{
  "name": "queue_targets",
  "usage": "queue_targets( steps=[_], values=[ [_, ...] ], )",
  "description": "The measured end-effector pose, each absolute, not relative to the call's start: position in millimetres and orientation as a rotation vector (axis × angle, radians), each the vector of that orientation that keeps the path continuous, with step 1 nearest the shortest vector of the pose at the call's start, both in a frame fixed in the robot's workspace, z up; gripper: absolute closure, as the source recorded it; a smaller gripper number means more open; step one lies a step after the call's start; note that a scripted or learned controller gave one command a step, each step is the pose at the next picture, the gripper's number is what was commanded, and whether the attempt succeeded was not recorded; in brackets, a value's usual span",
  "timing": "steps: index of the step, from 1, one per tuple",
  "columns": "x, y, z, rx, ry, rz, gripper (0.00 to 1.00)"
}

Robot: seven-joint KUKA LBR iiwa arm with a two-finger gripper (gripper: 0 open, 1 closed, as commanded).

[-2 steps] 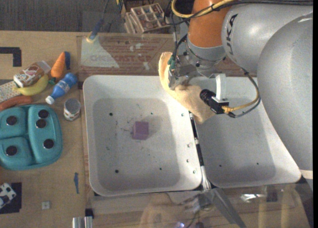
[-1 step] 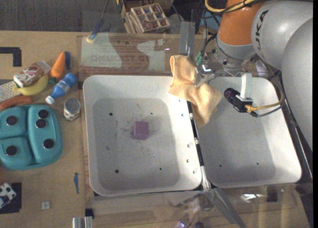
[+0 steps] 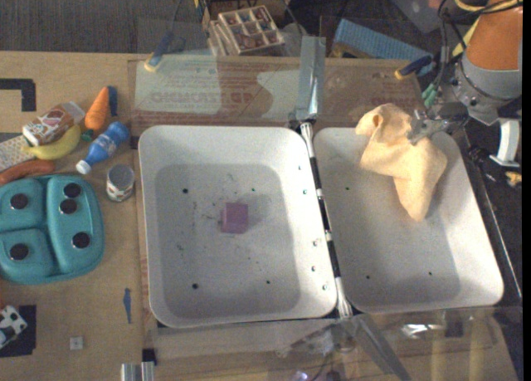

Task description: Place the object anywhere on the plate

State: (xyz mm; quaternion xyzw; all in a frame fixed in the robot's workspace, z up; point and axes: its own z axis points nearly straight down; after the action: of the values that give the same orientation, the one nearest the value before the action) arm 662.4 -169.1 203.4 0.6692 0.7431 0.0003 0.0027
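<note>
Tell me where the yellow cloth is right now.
The yellow cloth lies in the upper part of the right bin, its top edge right at the hand; the purple block sits in the left bin.

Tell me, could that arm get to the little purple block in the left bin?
Probably yes. The purple block lies alone in the open left bin, nothing over it. But the gripper is over the right bin at a yellow cloth, which looks lifted, so that may need dropping first.
</note>
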Motion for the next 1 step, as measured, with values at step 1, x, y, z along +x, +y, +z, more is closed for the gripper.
queue_targets(
  steps=[1],
  values=[
    [651.8,-135.0,97.7,2.147,2.283,0.006,1.00]
  ],
)
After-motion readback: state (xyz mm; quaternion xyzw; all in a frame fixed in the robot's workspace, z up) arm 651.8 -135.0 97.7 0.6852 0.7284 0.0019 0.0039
